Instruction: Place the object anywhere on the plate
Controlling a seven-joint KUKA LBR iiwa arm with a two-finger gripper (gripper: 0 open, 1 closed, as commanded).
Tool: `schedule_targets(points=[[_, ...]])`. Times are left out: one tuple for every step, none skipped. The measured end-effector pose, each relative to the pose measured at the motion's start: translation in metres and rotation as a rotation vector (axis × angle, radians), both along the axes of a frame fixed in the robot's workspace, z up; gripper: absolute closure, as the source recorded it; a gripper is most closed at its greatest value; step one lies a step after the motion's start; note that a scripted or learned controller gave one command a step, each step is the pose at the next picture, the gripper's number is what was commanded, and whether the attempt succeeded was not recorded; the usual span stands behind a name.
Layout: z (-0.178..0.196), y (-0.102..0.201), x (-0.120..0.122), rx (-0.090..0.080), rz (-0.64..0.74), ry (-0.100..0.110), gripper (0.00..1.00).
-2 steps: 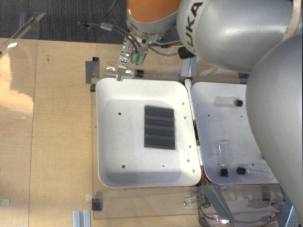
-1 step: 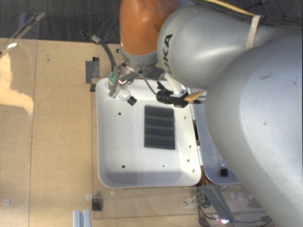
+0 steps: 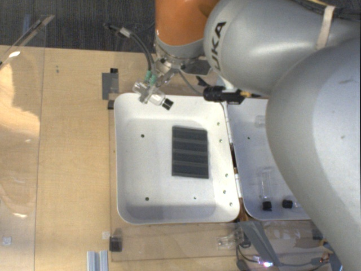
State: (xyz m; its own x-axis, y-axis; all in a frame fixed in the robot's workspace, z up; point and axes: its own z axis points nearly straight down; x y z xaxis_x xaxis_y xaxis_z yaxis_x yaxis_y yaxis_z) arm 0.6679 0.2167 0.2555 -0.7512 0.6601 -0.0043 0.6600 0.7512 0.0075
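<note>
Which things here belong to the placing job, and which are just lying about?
Job: dark ribbed slab in the left bin, likely the plate; tool over that bin's far corner.
Lying about: small black pieces in the right bin; black bracket on the bench.

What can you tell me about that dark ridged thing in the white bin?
The dark pad is a flat, dark grey rectangle with four raised bars running across it. It looks like rubber or plastic. It lies flat near the middle of the left bin, slightly toward its right side. Nothing touches it except the bin floor.
</note>
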Motion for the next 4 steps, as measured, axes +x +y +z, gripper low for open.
schedule_targets(points=[[-0.095,0.003,-0.007,-0.002,0.340,0.001,1.00],[-0.011,0.019,-0.011,-0.001,0.273,-0.003,1.00],[-0.032,0.019,-0.013,-0.002,0.315,-0.001,1.00],[0.008,0.019,-0.011,-0.002,0.456,-0.004,1.00]])
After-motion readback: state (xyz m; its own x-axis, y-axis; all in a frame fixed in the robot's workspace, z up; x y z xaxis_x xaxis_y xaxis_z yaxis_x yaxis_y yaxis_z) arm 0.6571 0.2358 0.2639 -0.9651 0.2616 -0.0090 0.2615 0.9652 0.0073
